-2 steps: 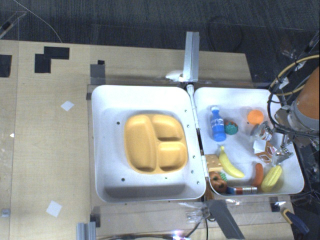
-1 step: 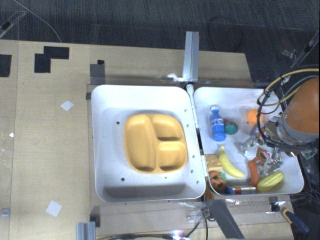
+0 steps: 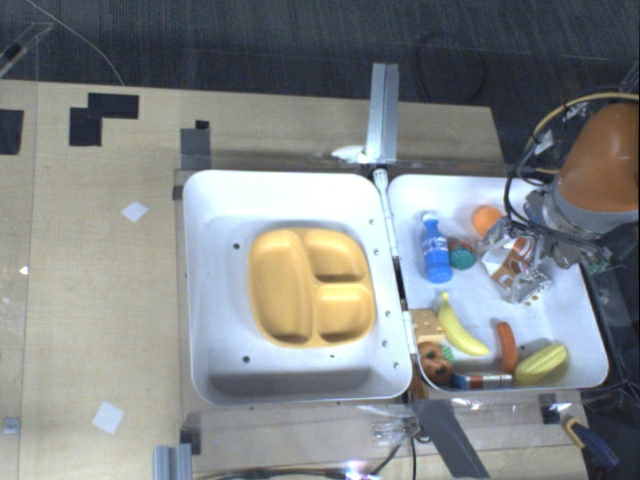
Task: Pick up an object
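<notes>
Two shallow white bins sit side by side on the wooden counter [image 3: 90, 298]. The left bin [image 3: 215, 268] holds one thing, a yellow tray [image 3: 310, 286] with three compartments, lying near the bin's middle. The right bin [image 3: 580, 313] holds the loose items. There is one blue bottle [image 3: 434, 249] with a white cap lying near the bin's left wall, and one small teal ball [image 3: 462, 259] just beside it on the right. One orange ball [image 3: 486, 219] lies toward the back, close to the gripper. Toward the front lie one banana [image 3: 460, 330], one red sausage-shaped piece [image 3: 507, 344] standing roughly on end to the banana's right, and one yellow-green lemon-shaped fruit [image 3: 541, 362] near the front right corner. In the front left corner a tan block [image 3: 427, 323] touches the banana's near end, with a small cluster of mixed-colour pieces [image 3: 437, 358] below it and one red-and-dark marker [image 3: 483, 379] lying along the front wall. The grey arm with its orange band [image 3: 600, 163] reaches in from the right, and the gripper [image 3: 518, 265] is low over the back right part of the right bin, apart from the bottle and the teal ball. Whether the fingers are spread or closed cannot be told, and nothing can be seen between them.
</notes>
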`<state>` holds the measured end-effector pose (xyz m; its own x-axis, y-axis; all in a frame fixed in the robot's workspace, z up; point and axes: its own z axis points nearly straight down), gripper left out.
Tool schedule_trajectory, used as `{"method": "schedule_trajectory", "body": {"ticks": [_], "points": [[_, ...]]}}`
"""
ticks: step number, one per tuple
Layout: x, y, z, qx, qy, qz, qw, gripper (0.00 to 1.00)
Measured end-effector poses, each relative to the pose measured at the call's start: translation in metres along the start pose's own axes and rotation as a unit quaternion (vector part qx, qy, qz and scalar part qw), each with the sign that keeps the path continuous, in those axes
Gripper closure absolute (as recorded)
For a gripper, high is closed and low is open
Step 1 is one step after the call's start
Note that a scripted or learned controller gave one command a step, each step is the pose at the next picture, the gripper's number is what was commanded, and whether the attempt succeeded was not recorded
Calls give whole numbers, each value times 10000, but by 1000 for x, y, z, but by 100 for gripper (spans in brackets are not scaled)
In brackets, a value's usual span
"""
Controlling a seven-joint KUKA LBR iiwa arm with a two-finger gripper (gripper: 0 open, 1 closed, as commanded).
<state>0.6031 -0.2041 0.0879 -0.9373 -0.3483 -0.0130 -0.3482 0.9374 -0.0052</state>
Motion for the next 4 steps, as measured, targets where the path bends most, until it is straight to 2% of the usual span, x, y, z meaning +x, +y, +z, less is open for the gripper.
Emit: {"method": "schedule_trajectory", "body": {"ticks": [1,2,3,4], "points": [[9,38,-60,-5,13,-215,9998,0],[59,21,-2,-1,0,-1454,9894,0],[-45,60,0,0,-13,-336,9994,0],[40,44,-3,12,6,-931,9957,0]]}}
